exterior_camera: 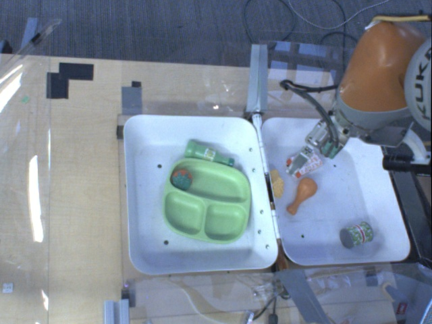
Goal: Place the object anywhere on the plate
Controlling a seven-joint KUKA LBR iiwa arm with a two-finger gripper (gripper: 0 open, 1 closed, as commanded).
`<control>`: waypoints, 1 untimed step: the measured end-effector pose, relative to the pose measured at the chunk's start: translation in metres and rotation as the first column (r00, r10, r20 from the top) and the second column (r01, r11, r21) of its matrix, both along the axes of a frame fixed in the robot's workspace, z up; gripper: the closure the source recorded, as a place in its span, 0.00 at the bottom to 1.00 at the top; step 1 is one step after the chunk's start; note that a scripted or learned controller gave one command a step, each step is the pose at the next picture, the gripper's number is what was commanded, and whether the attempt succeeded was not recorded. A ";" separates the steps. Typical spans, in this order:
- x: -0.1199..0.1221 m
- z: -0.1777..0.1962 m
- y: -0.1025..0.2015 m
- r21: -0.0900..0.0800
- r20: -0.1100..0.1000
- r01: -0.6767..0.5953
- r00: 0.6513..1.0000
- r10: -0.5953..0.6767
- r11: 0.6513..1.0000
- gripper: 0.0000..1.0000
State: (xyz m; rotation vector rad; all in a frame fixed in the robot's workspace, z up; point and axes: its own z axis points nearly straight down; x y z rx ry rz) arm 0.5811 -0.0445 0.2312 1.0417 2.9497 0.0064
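- The claw (302,162) is seen low in the right bin (378,201), near its upper left part; whether it is open or closed cannot be told, since the tip is small and partly blurred.
- Just below it, a tan drumstick-shaped toy (302,194) lies on the bin floor, apparently not gripped. It is judged to be the object of the task.
- Beside the toy, at the bin's left wall, a small yellowish piece (276,182) is found; a small can (356,234) lies well apart, near the lower right corner.
- The green plate (229,218), with three compartments, rests in the left bin (145,201); a round item (181,177) sits in its upper left compartment, and a green bottle (208,152) lies at its upper rim.
- For a good grasp, the claw should be centred over the thick end of the toy and lowered fully before closing; a hold on the narrow handle may slip.
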 end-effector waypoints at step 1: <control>0.024 -0.011 0.075 0.000 -0.003 -0.227 0.974 0.227 0.974 0.00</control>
